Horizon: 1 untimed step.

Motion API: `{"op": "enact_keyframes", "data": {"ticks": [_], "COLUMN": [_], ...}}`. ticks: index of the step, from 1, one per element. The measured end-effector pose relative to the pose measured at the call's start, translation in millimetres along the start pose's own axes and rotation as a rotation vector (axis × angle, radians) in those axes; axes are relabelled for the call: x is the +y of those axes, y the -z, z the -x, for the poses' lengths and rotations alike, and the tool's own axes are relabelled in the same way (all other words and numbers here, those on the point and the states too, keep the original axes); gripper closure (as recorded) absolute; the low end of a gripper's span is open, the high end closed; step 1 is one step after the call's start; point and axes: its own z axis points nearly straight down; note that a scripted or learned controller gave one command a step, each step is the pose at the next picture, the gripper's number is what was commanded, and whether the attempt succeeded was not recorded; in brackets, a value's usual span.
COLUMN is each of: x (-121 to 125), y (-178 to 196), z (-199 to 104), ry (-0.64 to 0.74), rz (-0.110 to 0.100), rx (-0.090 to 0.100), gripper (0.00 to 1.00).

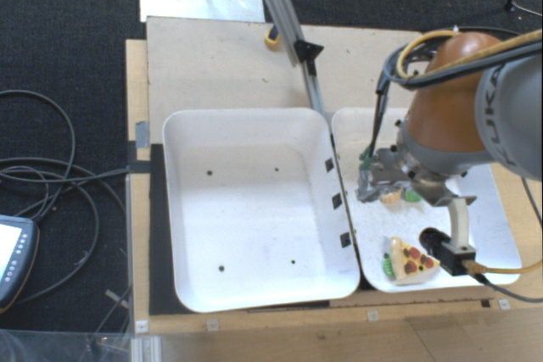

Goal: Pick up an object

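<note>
Jaws (377,186): low in right bin (501,242), grip state cannot tell | near side: pizza-slice toy (410,259) lying apart from jaws | beside jaws: small tan piece (390,198), green piece (411,197) touching or just under | far: left bin (182,182) | step: descent for pick, judged | next: close, lift straight.

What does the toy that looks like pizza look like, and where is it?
Find the right bin, the one under the robot arm. Look at its front edge, nearest the camera: the pizza slice toy lies flat there, a tan wedge with red spots on top and a bit of green on its left side. The other small objects sit farther back under the gripper and lack red spots.
</note>
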Motion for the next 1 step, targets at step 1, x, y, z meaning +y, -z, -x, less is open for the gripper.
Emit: {"op": "enact_keyframes", "data": {"ticks": [1], "x": [10.4], "y": [-10.8], "z": [-57.6], "ry": [0.000], "rz": [-0.002], "rx": [0.000], "gripper": [1.00]}}
